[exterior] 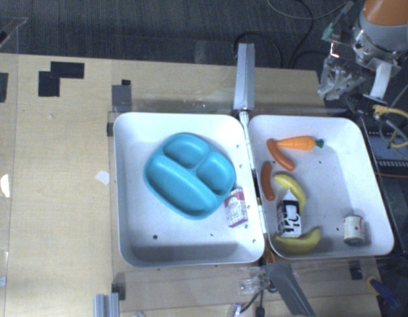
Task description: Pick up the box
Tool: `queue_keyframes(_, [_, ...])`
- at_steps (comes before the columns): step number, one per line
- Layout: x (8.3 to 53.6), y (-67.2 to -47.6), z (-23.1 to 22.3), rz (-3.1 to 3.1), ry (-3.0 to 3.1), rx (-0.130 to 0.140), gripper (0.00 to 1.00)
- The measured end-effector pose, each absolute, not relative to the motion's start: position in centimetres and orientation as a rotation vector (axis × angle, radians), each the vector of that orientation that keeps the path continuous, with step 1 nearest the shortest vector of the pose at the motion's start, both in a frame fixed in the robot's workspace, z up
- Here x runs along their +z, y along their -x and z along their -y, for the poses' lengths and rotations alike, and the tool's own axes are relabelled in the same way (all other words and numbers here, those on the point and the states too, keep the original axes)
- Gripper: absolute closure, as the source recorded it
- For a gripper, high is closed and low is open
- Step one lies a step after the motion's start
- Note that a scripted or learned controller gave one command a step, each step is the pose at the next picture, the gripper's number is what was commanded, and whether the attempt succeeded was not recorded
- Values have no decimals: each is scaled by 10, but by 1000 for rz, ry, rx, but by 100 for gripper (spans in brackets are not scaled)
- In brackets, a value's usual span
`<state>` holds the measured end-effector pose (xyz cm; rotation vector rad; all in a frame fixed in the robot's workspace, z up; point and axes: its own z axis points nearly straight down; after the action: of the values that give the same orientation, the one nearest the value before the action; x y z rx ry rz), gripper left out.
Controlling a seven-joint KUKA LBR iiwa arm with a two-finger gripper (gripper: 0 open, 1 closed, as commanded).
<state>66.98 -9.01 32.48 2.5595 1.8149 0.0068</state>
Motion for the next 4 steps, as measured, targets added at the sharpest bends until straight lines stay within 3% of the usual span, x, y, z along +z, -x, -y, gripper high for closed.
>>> queue_keyframes(2, [331, -670, 67, -1717, -2628, 7, 100])
queue_keyframes(4, [323, -670, 78, -1729, -2619, 7, 100])
